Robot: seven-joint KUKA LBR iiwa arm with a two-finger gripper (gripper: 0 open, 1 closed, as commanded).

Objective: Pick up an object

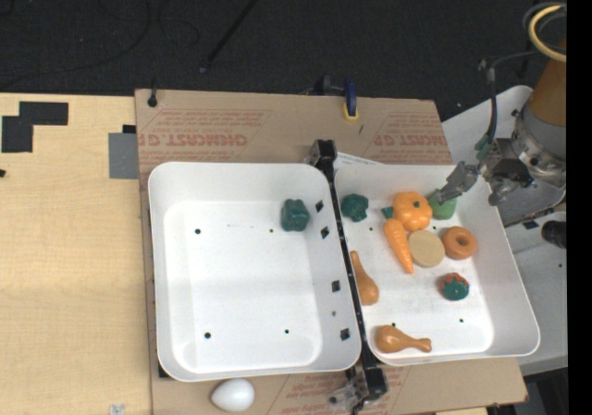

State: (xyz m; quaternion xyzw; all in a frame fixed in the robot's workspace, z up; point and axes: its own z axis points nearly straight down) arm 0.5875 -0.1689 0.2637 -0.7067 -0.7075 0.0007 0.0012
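My gripper [480,186] hovers over the right bin's [518,311] far right corner. Its two fingers are spread and nothing sits between them. The left fingertip [452,188] is just above a small light-green piece [444,209]. Next to that piece lies an orange pumpkin [412,210]. A carrot [399,245], a beige disc [426,249] and a brown donut [459,243] cluster nearby. In the left bin [176,311] lies one dark green lump [295,214].
The right bin also holds a dark green piece [354,207], an orange squash [364,280], a green-topped red fruit [454,286] and a drumstick [402,341]. A white egg [232,395] rests outside, in front of the left bin. A black divider [339,256] runs between the bins.
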